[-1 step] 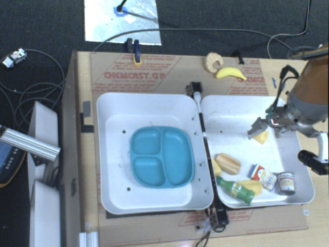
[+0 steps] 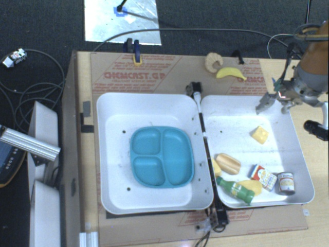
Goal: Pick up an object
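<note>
Cheese wedge [image 2: 260,134] — yellow, blocky — on smooth white bin [image 2: 298,153].

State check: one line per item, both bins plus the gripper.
gripper: above the right bin's far edge, nothing between its fingers
blue tray: flat in left bin
yellow block: loose in right bin
hot dog: lying flat
green bottle: on its side
can: tipped, near corner
banana: on the bench behind the bins

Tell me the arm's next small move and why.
Probably shift the gripper toward the yellow block and lower over it: the gripper sits at the right bin's far edge holding nothing, and that block lies nearest, apart from the other items.
</note>
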Motion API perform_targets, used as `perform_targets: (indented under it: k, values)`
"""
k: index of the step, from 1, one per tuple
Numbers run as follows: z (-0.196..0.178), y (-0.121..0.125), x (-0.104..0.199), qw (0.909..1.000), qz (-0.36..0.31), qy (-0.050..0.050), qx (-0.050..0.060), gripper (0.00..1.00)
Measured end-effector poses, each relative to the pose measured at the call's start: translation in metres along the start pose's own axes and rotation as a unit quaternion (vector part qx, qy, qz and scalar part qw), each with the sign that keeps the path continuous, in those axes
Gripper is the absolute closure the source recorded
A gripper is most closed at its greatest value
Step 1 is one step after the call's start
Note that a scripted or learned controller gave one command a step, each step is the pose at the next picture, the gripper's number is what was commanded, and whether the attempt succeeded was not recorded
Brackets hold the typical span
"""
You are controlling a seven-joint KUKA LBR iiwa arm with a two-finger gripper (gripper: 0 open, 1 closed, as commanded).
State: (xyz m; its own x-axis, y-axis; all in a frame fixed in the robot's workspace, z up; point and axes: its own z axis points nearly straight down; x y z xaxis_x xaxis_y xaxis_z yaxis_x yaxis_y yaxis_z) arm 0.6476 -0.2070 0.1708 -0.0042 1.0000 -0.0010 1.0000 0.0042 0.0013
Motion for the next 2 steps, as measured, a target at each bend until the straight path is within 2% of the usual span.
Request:
perform_targets:
  k: [1, 2]
  values:
    - [0.068, -0.008, 0.001, 1.0000, 0.001, 0.000, 0.000, 0.00]
    - [0.062, -0.026, 0.019, 1.0000, 0.001, 0.000, -0.001, 0.00]
